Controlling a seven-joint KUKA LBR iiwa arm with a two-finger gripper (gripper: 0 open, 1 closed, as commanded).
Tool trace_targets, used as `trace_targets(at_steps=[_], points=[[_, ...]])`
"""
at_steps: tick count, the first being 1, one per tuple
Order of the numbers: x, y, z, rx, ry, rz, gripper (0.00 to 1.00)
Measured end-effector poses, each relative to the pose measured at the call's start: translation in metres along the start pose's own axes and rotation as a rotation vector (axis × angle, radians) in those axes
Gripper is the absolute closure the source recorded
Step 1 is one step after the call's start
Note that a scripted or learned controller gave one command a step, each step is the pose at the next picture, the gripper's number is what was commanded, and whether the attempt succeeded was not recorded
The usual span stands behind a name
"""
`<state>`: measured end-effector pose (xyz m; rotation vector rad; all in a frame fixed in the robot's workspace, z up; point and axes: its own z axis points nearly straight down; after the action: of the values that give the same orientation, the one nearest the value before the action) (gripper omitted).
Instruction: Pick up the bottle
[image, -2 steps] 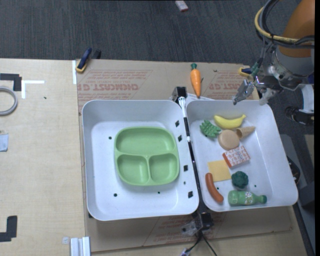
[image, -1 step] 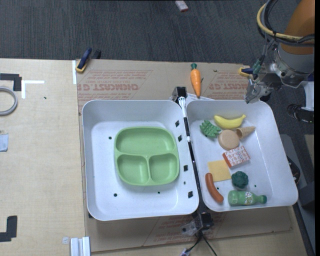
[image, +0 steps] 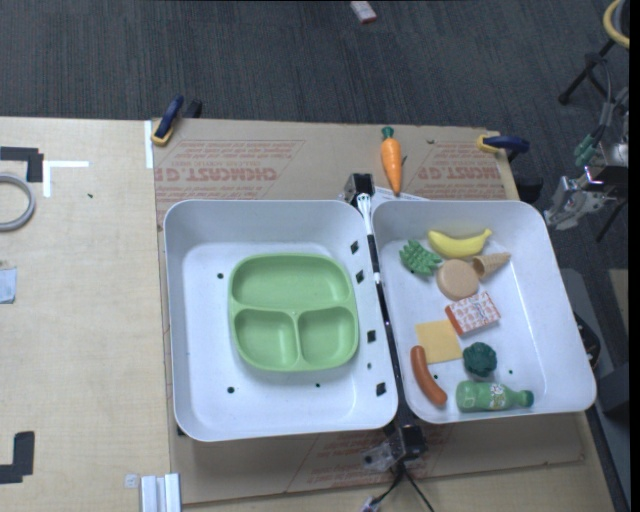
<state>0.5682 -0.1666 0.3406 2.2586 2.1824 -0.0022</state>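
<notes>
Camera view from above, slanted down on a pale wooden worktop (image: 80, 330) with a brown cardboard sheet under two shallow white bins

Left white bin (image: 190, 330): holding a light green plastic tray with three compartments (image: 294, 312), lying flat near the middle

Right white bin (image: 550, 300): crowded with toy food. Green plastic bottle with a pale label (image: 492, 397) lying on its side at the near edge, cap pointing right, just right of a red-orange sausage (image: 428, 375) and just near of a dark green broccoli floret (image: 480, 358). Yellow cheese square (image: 438, 340) left of the broccoli. Red-and-white patterned packet (image: 472, 314) toward the centre, round tan disc (image: 458, 278) beyond it, tan cone (image: 492, 264) to its right, yellow banana (image: 459, 241) at the far side, leafy green piece (image: 420, 257) to the banana's left

Orange carrot with green top (image: 390, 160) on the cardboard beyond the bins, outside both

Tool (image: 580, 185) off the worktop's right edge, far right, well apart from the bottle; open or closed cannot be told
</notes>
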Motion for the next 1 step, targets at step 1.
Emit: trace_targets(at_steps=[1], points=[[0.0433,-0.0537,0.0595,0.0,0.001,-0.307,1.0]])
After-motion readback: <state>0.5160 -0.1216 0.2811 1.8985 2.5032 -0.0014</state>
